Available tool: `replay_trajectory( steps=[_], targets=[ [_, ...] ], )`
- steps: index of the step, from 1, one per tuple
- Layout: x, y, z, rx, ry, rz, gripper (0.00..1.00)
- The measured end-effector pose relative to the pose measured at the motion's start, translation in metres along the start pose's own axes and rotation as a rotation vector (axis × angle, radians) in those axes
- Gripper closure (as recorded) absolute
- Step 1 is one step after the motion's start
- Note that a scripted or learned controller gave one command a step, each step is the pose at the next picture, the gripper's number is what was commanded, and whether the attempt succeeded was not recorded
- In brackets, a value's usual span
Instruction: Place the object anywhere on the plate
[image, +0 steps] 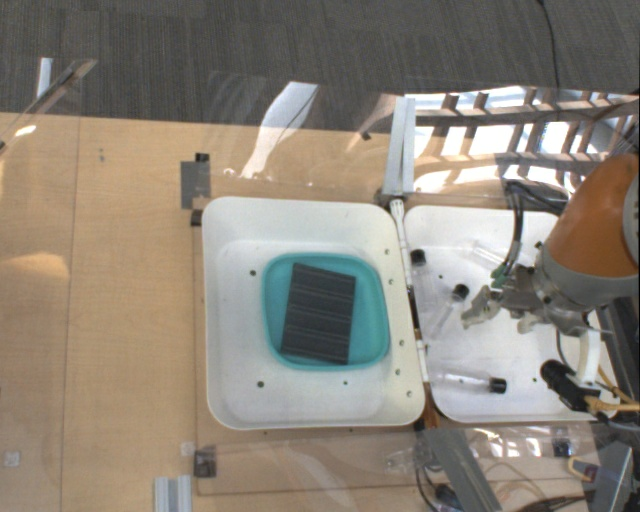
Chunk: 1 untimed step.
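A dark grey ribbed rectangular slab (319, 313) lies flat on the teal plate (372, 335), near the plate's middle and slightly tilted. The plate rests in the left white bin (235, 300). My gripper (490, 300) hangs over the right white bin (520, 400), well to the right of the plate and apart from the slab. Nothing shows in it. The grey arm with its orange band (600, 235) reaches in from the right.
Small clear tubes with black caps lie in the right bin: one (458, 293) just left of the gripper, one (417, 258) by the divider, one (478, 382) near the front. Cables and a metal frame (520, 110) stand at the back right.
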<state>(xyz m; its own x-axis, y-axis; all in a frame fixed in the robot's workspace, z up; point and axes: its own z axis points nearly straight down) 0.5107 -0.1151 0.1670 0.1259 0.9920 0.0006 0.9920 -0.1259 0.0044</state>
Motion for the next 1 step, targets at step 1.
replay_trajectory(
  steps=[1],
  targets=[
    [-0.057,-0.0073,-0.0008,0.0,-0.002,-0.032,0.0]
  ],
)
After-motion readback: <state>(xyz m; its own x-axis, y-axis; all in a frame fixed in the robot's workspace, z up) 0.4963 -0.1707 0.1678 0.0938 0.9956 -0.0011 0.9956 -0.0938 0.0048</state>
